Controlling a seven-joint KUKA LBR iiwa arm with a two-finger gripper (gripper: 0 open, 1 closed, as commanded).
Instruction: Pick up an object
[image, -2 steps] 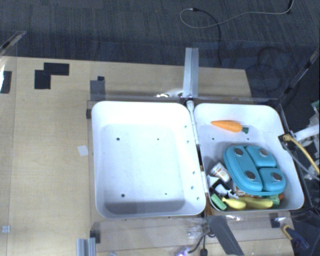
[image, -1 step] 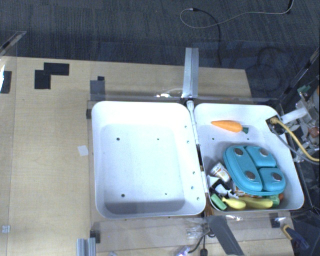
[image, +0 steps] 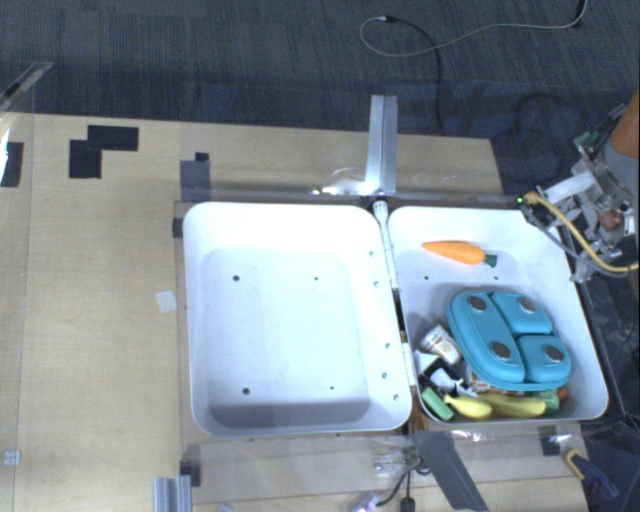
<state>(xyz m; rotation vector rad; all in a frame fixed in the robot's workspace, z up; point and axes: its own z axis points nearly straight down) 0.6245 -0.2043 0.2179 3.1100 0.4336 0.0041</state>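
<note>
The right bin (image: 560, 255) holds an orange carrot (image: 456, 252) near its far side, lying apart from the rest. A large blue tray-like toy (image: 508, 336) with round dimples fills the bin's near half. A yellow banana (image: 495, 405), a green piece (image: 433, 404) and a small white and black item (image: 438, 347) crowd the bin's near left corner beside the blue toy. My gripper (image: 608, 222) hangs at the right edge of the view, just outside the bin's far right rim, with yellow cables looping around it. Nothing is visibly held.
The left bin (image: 285, 315) sits next to the right one, split by a shared rim (image: 392, 300). A metal post (image: 383, 150) rises behind the bins. Black markers (image: 100, 148) lie on the wooden bench at far left.
</note>
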